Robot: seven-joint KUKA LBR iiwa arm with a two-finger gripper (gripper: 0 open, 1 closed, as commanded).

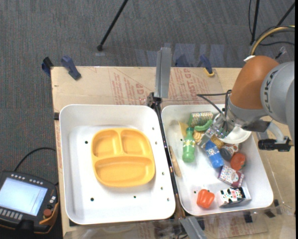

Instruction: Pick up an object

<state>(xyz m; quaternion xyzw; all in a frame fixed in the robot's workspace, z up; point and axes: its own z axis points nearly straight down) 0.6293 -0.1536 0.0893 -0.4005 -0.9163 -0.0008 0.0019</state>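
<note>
Now: gripper [215, 131] low inside right bin [264, 183], among the clutter near its back half; cannot tell how its grip stands, the wrist covers it. Green bottle [189, 146] lies just left of it, blue object [215, 158] just below. Orange pepper [205, 198] and patterned carton [233, 195] near front wall. Left bin [69, 133] holds yellow divided plate [123, 157].

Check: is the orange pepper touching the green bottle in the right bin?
Apart. The camera view shows bare white bin floor between the orange pepper and the green bottle.
</note>
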